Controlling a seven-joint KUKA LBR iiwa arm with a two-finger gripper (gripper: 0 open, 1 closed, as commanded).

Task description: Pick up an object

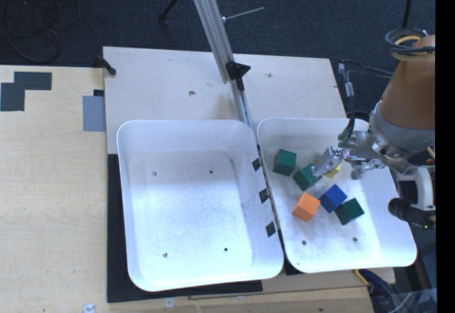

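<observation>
Tool [325, 164] low in right bin [398, 251]; touching green block [305, 177]

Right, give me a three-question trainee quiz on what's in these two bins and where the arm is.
1. True or false: all the small cubes lie in the right-hand shallow white bin.
2. Multiple choice: the small orange cube sits nearest which one? A) the small blue cube B) the lone dark green cube by the divider C) the dark green cube nearest the arm's side
3. Fill in: the two-finger gripper is low over the ___ bin.

Key: 1 true; 2 A; 3 right-hand. The left-hand shallow white bin is not the one the gripper is over.
</observation>
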